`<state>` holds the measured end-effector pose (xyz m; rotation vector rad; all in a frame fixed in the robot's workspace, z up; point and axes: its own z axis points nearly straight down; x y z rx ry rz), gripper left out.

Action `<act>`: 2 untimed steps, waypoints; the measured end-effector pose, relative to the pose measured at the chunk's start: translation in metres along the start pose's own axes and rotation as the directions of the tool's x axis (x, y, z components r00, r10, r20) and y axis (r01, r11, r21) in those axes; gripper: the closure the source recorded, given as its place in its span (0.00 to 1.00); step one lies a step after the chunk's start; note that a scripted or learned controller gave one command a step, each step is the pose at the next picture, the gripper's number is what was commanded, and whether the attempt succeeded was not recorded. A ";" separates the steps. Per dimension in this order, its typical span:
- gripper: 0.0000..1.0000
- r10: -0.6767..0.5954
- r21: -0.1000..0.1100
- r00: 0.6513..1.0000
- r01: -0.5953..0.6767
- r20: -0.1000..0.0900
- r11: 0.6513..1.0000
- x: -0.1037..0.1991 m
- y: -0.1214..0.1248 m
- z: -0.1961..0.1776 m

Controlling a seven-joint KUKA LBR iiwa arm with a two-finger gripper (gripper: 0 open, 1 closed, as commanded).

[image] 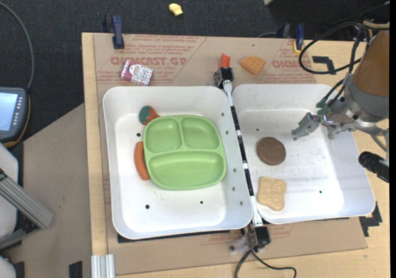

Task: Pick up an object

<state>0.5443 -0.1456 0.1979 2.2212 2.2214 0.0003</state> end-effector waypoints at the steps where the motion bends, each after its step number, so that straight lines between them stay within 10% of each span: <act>1: 0.00 -0.004 0.011 1.000 0.004 -0.005 1.000 0.055 -0.009 0.106; 2: 0.00 -0.001 -0.002 1.000 0.001 0.001 1.000 0.046 0.019 0.114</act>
